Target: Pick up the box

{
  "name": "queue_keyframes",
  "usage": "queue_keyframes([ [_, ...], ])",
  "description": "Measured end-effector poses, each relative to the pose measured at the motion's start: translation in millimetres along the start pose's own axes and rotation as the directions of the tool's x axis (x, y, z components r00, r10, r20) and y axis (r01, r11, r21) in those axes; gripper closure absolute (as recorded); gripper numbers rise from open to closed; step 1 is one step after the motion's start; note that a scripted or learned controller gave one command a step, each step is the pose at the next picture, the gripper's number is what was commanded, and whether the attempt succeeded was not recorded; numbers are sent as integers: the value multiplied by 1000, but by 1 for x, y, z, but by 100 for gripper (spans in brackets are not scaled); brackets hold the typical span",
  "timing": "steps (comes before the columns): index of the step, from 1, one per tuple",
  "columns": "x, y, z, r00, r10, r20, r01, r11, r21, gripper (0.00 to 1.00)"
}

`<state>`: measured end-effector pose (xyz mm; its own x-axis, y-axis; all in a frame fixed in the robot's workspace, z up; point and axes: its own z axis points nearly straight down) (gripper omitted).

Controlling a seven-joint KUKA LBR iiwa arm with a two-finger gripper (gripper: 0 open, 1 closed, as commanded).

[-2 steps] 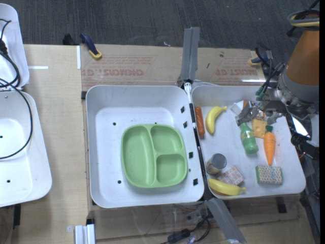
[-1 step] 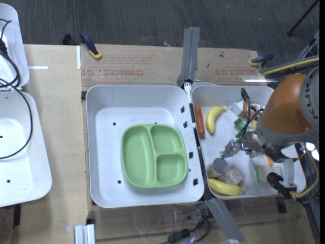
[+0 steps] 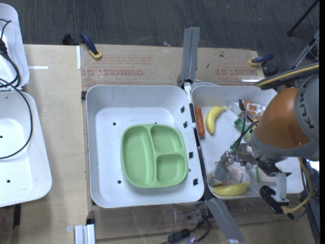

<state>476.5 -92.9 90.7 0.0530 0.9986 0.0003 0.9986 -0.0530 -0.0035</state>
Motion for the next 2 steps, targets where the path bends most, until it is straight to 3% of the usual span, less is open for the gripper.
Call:
queue_keyframes([
  [1,-1,2,-10,1000,4,1,-4,1000,-5,100],
  [2,-1,1,-9,1000,4,1,-4,1000,-2,0],
])
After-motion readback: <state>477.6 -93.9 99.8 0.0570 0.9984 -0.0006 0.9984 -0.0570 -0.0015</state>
